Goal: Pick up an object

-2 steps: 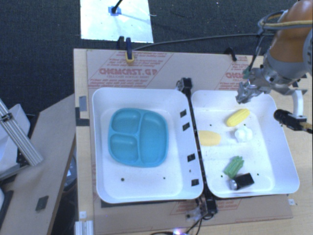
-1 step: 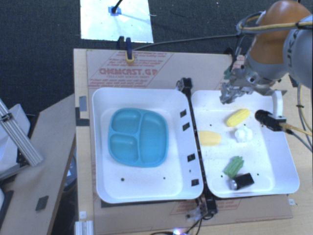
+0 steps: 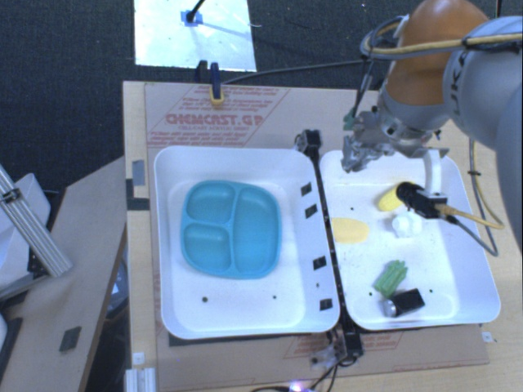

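The gripper (image 3: 356,160) hung over the far left corner of the right bin (image 3: 474,296); whether it was spread or pressed together could not be told.

No item was seen in its grasp. In the right bin lay a yellow oval piece (image 3: 350,230) near the left wall, long axis running left to right. A yellow rounded item (image 3: 389,199) sat further back, touching a black fitting (image 3: 418,201). A white lump (image 3: 406,224) lay just beside it. A green ridged item (image 3: 391,277) pointed diagonally, far-right to near-left. A black cylinder (image 3: 404,302) lay near the front wall, silver end to the left.

The left bin (image 3: 176,305) held a blue divided plate (image 3: 231,228). Both bins sat on the counter (image 3: 151,113), a tan board with red lettering, against dark carpet (image 3: 65,64).
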